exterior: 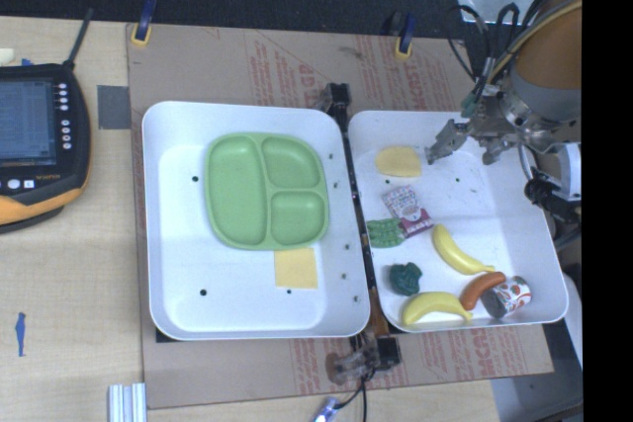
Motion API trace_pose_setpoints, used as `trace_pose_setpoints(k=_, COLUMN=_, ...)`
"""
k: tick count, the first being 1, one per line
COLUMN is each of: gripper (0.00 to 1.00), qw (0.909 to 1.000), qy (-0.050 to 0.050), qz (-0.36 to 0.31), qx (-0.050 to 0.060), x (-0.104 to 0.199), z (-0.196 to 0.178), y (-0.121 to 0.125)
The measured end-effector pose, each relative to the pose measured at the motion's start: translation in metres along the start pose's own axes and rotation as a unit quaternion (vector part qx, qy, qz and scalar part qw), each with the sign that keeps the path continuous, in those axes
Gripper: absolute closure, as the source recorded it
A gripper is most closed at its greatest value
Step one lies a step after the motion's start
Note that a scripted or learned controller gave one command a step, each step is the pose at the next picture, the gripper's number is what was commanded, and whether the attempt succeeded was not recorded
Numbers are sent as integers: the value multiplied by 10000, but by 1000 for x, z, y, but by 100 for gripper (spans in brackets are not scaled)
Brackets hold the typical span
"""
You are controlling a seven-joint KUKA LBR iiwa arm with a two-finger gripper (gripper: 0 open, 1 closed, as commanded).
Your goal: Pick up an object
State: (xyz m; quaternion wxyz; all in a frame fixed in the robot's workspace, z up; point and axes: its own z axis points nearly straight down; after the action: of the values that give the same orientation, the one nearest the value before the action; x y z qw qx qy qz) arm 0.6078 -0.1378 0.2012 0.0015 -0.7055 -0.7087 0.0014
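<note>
Fingers (465, 141) spread, hovering just right of yellow chip (399, 162).

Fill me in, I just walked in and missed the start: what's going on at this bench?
A grey robot arm reaches in from the right, its gripper over the far part of the right bin with nothing between its fingers. Nearest to it lies a pale yellow slice; two bananas, a sausage, a small can and other toy food lie nearer the camera. The left bin holds a green divided plate and a yellow square. Nothing is picked up yet.
</note>
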Motion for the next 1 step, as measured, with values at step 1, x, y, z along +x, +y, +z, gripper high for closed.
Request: trace_pose_setpoints(k=1, gripper=0, qw=10000, qy=-8, qz=5, qx=-18, x=-25, z=102, y=-41)
